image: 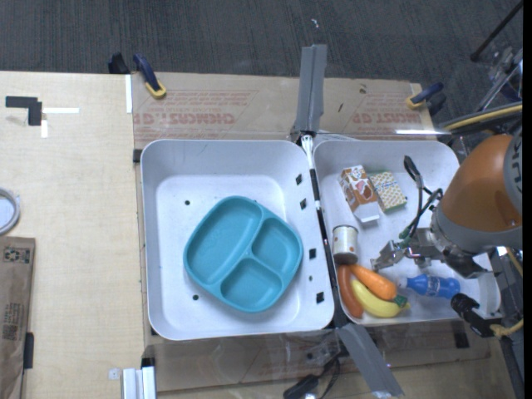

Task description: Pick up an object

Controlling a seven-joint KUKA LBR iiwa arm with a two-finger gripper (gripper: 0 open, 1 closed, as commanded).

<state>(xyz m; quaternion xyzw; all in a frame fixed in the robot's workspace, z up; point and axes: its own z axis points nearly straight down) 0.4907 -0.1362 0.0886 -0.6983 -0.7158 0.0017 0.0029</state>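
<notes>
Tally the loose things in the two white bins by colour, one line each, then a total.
Blue: 2, the divided plate and the small bottle
Orange: 2, the carrot and the long piece beside the banana
Yellow: 1, the banana
Red-and-white: 1, the carton
Green: 1, the small box
Tan: 1, the can
Total: 8

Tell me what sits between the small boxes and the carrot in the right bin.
In the camera view, a small can lies between the boxes and the carrot, near the right bin's left wall.

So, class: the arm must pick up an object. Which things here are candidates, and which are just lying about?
Candidates, right bin: carrot, banana, blue bottle, can, two small boxes.

Lying about: blue divided plate in left bin, tape roll, clamps.
</notes>
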